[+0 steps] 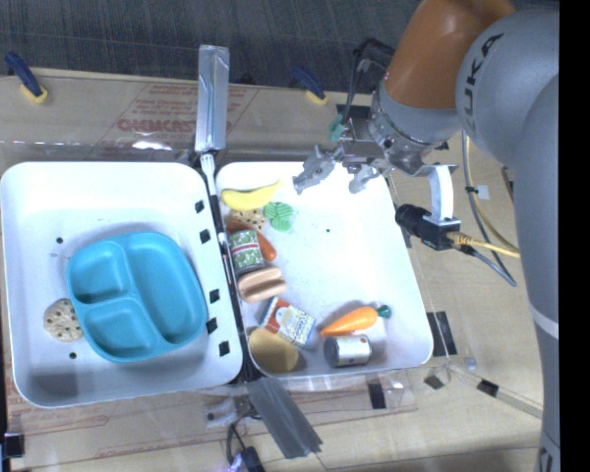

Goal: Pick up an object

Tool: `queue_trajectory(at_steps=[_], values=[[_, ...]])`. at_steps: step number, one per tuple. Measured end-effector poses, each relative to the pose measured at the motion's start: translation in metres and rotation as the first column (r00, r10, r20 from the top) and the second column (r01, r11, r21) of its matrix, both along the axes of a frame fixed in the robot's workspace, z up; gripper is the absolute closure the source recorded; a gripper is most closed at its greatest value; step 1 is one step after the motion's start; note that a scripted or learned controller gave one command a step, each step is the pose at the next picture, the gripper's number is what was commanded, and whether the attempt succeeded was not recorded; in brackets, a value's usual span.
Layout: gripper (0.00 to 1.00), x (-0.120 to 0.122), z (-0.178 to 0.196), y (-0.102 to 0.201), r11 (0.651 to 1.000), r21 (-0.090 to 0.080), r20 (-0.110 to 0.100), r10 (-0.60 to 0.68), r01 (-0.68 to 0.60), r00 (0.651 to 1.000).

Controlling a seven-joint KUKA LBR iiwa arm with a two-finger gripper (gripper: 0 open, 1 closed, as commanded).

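White bins: two of them side by side on the bench, left bin [20, 264] and right bin [374, 244].
Arm: grey with its orange band [442, 37], reaching in from the right, wrist over the far edge of the right bin.
Gripper [336, 173]: up above the bin's far rim, two fingers spread apart and nothing between them (clearly holding no object).
Nearest pick: a yellow banana [248, 197] just to the left of the fingers, lying against the divider with a small green piece [280, 216] beside it.
Along the divider, moving nearer: a little can with a green label [246, 252] next to a red piece, then a hot dog [261, 283].
Near edge of right bin: a brown rounded item [273, 350], a small carton [293, 323], an orange carrot [352, 320] and a silver can [348, 350] on its side just below the carrot.
Left bin: a blue divided tray [133, 293], and a cookie [62, 320] tucked against its left side.
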State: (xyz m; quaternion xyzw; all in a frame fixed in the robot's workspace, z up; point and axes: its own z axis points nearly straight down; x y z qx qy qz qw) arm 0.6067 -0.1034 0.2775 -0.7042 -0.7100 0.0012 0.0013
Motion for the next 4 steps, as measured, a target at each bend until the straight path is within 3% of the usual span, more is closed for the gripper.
queue_trajectory(at_steps=[1,2,3,4], values=[[0.0,0.0,-0.163,-0.024,0.99,0.004,-0.01,0.143,-0.143,0.99],[0.0,0.044,-0.182,-0.02,0.974,-0.001,0.005,0.227,-0.227,0.974],[1.0,0.045,-0.171,-0.02,0.973,-0.002,0.006,0.23,-0.23,0.973],[0.0,0.045,-0.172,-0.019,0.973,-0.001,0.005,0.23,-0.23,0.973]])
